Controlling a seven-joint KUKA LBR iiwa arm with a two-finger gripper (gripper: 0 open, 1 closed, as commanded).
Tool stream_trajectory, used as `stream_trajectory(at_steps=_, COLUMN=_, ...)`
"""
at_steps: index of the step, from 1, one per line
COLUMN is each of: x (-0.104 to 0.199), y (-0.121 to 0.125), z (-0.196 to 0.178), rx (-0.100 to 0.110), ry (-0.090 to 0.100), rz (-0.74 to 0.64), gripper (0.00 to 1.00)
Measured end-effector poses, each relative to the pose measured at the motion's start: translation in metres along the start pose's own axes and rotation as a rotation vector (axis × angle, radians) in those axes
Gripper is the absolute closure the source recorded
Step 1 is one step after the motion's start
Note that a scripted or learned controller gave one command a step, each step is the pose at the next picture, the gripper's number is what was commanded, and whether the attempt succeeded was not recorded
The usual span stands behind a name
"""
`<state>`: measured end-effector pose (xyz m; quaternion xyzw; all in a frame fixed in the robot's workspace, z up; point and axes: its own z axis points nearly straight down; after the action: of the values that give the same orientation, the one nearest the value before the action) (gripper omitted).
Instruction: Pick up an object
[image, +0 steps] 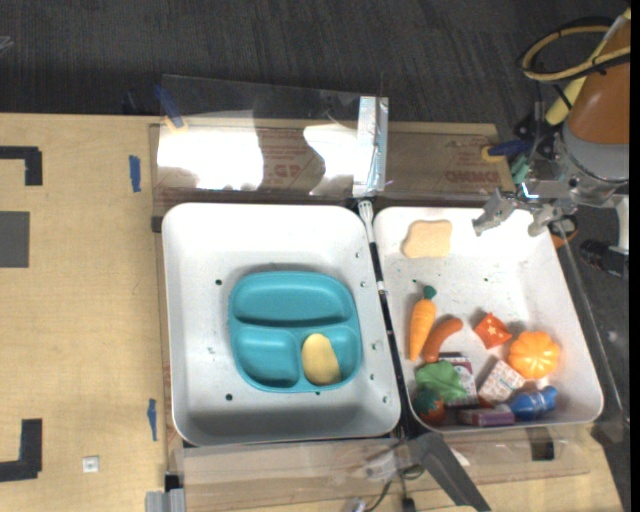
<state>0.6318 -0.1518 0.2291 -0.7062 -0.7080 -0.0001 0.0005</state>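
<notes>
Nearest, the small blue plastic bottle (534, 402) lies among toys along the right white bin's (470, 272) front wall; it looks light, stiff, slippery (grip across its body). Above the far-right corner, the gripper (520, 222) hangs spread, empty.

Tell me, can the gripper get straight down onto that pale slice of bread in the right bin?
Probably yes. The bread slice lies alone at the far end of the right bin, apart from the toy pile, with nothing over it. The gripper hovers beside it, just above the same end.
</notes>
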Motion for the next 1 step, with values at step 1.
stream_trajectory(at_steps=1, x=0.0080, y=-0.0356, z=0.1412, rx=-0.008, ry=-0.002, rz=-0.243, gripper=0.00)
